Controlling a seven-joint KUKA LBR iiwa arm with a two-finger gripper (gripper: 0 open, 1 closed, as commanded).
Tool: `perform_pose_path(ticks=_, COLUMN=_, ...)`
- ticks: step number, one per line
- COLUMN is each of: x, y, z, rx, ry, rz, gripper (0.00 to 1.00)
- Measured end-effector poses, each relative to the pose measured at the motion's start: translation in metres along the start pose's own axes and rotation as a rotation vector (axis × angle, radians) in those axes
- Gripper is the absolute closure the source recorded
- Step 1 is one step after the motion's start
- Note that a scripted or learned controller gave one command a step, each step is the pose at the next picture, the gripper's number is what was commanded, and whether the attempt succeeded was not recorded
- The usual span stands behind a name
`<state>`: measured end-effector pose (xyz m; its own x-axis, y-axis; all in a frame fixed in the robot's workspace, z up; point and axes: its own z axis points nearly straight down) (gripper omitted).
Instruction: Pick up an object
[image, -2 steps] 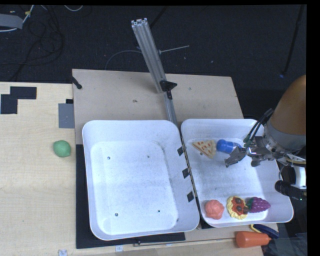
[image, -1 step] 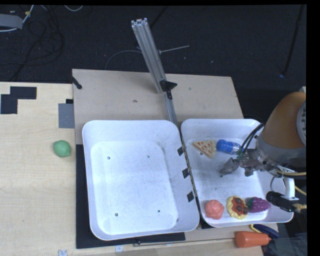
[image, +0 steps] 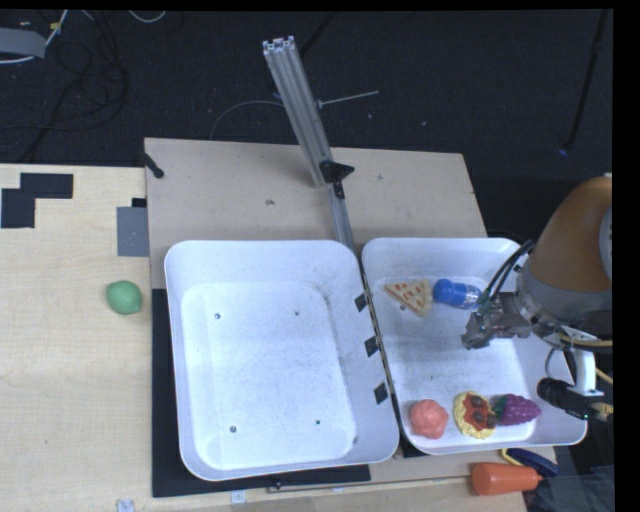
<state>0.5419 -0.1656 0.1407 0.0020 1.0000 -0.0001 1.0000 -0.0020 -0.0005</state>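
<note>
Partly hidden: blue object behind arm | orange toy cropped

Green ball left of bins

Two white bins, five toys, one green ball

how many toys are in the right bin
5 in the right bin: a waffle wedge and blue bottle near the back, and a pink ball, a yellow toy and purple grapes along the front. The arm could hide more.
</note>
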Motion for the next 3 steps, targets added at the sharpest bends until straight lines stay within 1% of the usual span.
perform_pose_path(ticks=1, x=-0.001, y=-0.006, z=-0.044, rx=-0.004, ry=-0.001, rz=-0.001, gripper=1.0)
perform_pose_path(ticks=2, x=-0.005, y=-0.007, z=-0.087, rx=-0.004, ry=-0.001, rz=-0.001, gripper=1.0)
perform_pose_path(ticks=3, x=-0.005, y=-0.007, z=-0.116, rx=-0.003, ry=0.0, rz=-0.002, gripper=1.0)
